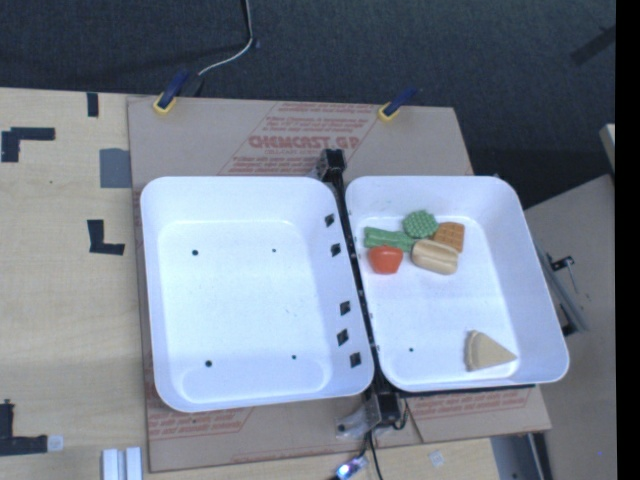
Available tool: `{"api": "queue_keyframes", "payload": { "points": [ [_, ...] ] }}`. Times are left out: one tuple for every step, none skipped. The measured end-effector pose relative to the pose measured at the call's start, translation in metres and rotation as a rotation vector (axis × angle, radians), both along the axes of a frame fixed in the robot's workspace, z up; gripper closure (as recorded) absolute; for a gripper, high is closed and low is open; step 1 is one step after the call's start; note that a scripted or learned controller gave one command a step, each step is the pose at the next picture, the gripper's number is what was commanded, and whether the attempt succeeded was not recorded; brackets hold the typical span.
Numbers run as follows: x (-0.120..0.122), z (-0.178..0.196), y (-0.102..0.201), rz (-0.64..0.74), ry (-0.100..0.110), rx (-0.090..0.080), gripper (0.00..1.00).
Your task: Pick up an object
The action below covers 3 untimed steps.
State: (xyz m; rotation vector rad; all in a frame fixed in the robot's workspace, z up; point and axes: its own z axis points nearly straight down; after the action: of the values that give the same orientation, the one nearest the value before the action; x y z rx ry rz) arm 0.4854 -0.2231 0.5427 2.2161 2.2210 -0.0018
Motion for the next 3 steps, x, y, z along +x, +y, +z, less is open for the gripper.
{"api": "queue_keyframes", "payload": {
  "points": [
    [0.001,0.010,0.000,0.000,-0.001,-0.001,1.00],
    [0.001,0.020,0.000,0.000,-0.002,-0.002,1.00],
    [0.002,0.030,0.000,0.000,-0.003,-0.004,1.00]
  ]
}}
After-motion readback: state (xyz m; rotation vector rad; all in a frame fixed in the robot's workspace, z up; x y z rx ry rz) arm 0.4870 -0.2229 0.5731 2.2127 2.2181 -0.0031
